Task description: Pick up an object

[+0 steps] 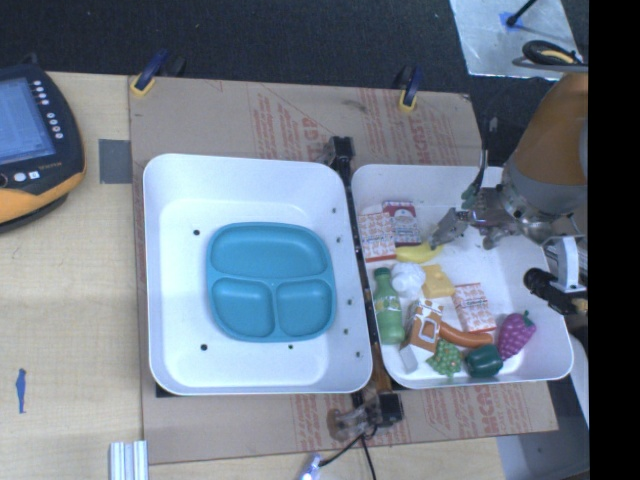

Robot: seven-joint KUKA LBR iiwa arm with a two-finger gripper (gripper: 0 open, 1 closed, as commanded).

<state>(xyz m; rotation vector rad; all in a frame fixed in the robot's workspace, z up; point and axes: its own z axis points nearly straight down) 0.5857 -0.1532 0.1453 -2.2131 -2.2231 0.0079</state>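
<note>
Your claw (462, 226) hangs over the upper part of the right bin (520, 373), arm (545, 153) coming in from the right edge. You can see its prongs spread apart with nothing between them, so no grasp yet.

Just below-left of the claw: one yellow banana (419, 253), the closest pick (my guess at the target, since the task names no particular object). Left of the claw, flat on the bin floor: two red-and-white packets (388, 228) side by side.

Further below the claw the pile gets tight:
- one white blob (407, 281) touching the banana
- one yellow block (438, 282)
- one printed packet (472, 306)
- one green bottle (387, 308) lying along the bin's left wall
- one orange sausage-like piece (462, 335)
- one purple grape bunch (514, 333)
- two dark green items (465, 360) at the bottom edge

Everything there touches or overlaps, likely just dumped loose for random picking, so expect neighbours to shift if you go in there.

Well left of the claw, the left bin (165, 268) holds one blue divided tray (270, 279), three compartments, lying flat. Looks like the drop side.

Both bins sit on cardboard clamped to the counter (60, 318) (two clips at the top edge), presumably to stop sliding.
</note>
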